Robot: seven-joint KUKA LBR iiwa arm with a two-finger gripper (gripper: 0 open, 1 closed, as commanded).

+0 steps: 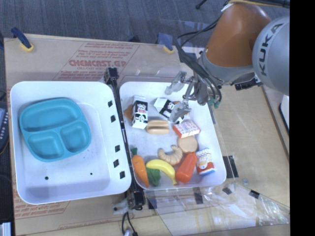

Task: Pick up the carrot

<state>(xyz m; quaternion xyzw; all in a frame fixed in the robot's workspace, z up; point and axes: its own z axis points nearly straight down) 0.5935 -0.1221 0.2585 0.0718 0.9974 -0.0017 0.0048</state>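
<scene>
The carrot (139,169) lies at seven o'clock in the right bin (220,151), just beside a banana (163,168). Farther back, at one o'clock, the claw (178,98) hangs spread wide with nothing between its fingers, over small cartons.

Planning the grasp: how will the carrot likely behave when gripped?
The carrot looks like smooth moulded toy plastic, so probably stiff and light. Its tapered, rounded body might slip from the tool or roll. It lies against the bin wall beside the banana, leaving little clearance.
</scene>
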